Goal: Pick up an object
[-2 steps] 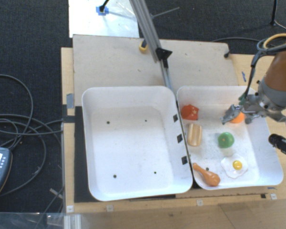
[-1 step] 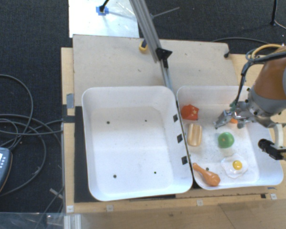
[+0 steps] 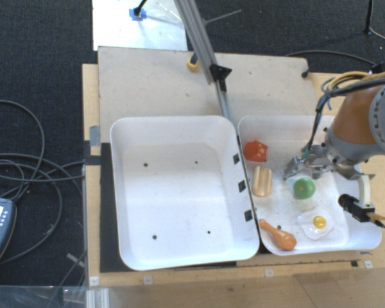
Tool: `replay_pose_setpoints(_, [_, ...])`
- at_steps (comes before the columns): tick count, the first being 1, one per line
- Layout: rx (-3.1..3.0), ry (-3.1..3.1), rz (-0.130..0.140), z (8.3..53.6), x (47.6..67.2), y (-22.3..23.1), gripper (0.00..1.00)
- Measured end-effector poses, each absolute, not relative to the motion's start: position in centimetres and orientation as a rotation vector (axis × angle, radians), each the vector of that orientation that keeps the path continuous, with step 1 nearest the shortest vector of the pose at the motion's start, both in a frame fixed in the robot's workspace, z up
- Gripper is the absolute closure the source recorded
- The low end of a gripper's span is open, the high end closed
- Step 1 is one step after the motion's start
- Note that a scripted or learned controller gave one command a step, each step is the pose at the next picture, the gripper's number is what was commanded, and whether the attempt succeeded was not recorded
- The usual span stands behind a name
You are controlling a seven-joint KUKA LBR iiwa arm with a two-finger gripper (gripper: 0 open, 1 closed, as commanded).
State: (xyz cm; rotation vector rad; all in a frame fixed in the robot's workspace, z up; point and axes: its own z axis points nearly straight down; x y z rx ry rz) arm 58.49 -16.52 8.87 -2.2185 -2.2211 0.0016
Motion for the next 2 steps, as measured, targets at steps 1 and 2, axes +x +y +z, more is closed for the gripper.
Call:
replay_pose_setpoints(1, [-2.222, -2.225, -0.004, 10.2, 58.7, -16.6, 1.0])
replay_pose_setpoints(2, [-2.224, -2.228, -0.005, 15.3, 59.2, -17.6, 1.0])
